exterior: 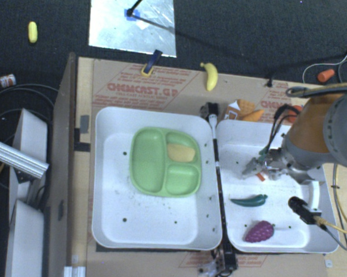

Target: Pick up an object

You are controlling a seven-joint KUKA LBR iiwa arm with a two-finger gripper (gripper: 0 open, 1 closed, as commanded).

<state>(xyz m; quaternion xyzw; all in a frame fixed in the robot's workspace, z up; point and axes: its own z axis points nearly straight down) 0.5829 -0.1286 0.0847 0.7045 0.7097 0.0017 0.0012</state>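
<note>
My gripper [256,168] hangs low over the right bin [239,140], near its upper middle, with the grey arm and its orange band [309,127] reaching in from the right. A small red-orange piece [261,177] lies on the bin floor just below the gripper. A dark green pepper [249,199] lies further toward the front. A purple bunch of grapes [259,231] sits near the bin's front edge. In the left bin [111,208] rests a green divided plate [152,175] with a yellow piece [181,151] in its upper right compartment.
A banana [210,76] lies on the cardboard behind the bins, and orange items [250,114] sit beyond the right bin's back rim. A black connector with cable [304,210] hangs over the right bin's right side. A foil sheet [135,18] lies further back.
</note>
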